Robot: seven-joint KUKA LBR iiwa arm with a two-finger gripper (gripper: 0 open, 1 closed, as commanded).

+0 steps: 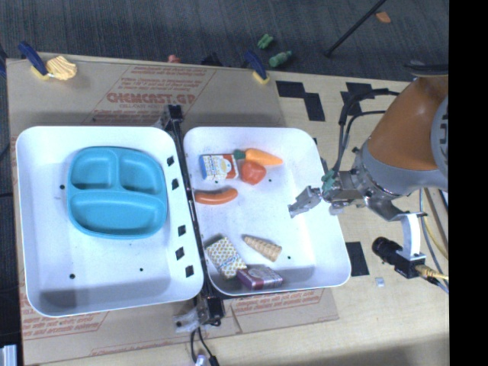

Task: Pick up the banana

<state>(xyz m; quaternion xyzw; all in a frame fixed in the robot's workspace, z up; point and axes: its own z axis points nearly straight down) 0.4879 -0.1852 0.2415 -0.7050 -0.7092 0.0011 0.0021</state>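
Note:
My gripper [305,201] hangs over the right side of the right bin [320,239], near its right wall. It comes off the grey and orange arm [404,147] that reaches in from the right. Nothing lies directly beneath it. The closest toys are an ice-cream cone [262,245] to its lower left and an orange carrot [263,157] toward the back. A pale yellow lump [62,69] sits outside the bins at the far left corner of the cardboard, beside a blue clamp [32,57]. I cannot tell what that lump is.
The right bin also holds a juice carton [216,166], a red toy [252,173], a sausage [216,197], a patterned box [226,257] and a dark packet [259,277]. A blue divided plate [118,191] lies in the left bin [38,273].

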